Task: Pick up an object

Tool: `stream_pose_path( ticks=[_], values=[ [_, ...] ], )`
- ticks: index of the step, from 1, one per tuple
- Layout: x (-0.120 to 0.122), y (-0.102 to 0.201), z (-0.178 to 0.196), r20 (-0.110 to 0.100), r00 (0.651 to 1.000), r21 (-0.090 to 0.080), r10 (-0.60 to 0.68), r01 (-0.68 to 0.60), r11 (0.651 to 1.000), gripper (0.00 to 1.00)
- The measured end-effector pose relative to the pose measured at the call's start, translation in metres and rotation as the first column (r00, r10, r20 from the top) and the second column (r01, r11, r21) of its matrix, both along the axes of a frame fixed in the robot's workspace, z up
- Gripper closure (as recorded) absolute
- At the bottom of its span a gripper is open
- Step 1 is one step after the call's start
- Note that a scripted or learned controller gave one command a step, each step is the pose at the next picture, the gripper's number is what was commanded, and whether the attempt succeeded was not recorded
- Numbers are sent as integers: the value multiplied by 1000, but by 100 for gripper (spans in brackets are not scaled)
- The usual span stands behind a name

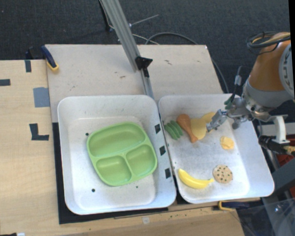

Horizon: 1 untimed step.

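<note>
My gripper (214, 123) hovers by the yellow piece (204, 125); whether it's open, I cannot tell. I should centre before closing.

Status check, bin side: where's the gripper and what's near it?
Gripper low over right bin, at yellow piece. Nothing visibly held. Orange drumstick crowding alongside.

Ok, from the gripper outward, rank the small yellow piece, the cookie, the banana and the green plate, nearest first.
From the gripper, in the right bin:
1. Small yellow piece, just below it.
2. Cookie, farther down, near the bin's front.
3. Banana, front, left of the cookie.
4. Green plate, across in the left bin.
</note>
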<state>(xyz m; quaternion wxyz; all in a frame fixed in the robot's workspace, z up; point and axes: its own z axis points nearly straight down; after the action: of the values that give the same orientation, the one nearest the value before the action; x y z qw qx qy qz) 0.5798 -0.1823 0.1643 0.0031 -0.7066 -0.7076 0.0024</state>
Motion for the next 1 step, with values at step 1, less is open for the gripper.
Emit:
stream_pose_path(
  ticks=[1],
  values=[
    [-4, -9, -52, 1, 1000, -1, -1, 1, 1000, 0]
  ],
)
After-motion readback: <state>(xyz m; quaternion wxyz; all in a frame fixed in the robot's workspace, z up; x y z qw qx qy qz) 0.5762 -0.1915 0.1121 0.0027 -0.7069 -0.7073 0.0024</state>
